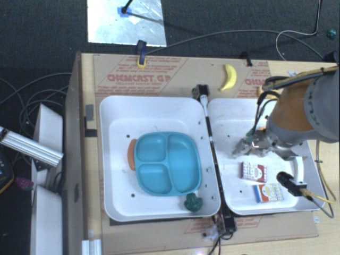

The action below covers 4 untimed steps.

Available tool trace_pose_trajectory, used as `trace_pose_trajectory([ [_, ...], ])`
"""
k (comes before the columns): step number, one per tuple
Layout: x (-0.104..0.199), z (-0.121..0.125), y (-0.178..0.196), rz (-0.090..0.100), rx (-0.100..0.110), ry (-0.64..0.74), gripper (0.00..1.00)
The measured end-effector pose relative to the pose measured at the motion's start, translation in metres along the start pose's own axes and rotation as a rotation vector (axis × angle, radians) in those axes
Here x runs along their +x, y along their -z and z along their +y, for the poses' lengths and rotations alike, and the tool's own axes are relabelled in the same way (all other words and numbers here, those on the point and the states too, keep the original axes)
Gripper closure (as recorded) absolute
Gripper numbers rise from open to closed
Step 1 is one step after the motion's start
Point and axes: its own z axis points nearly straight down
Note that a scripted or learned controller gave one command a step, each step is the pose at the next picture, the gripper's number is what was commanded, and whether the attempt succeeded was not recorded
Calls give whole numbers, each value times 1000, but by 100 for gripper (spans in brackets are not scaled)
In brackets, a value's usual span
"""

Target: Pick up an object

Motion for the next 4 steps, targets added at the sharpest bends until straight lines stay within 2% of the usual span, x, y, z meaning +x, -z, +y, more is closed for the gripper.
trace_pose_trajectory([
  [1, -17, 68, 0, -2, -3, 1, 0],
  [2, -51, 91, 62, -3, -5, -2, 0],
  [3, -55, 78, -1, -1, 0, -2, 0],
  [4, -56, 80, 11, -3, -5, 1, 100],
])
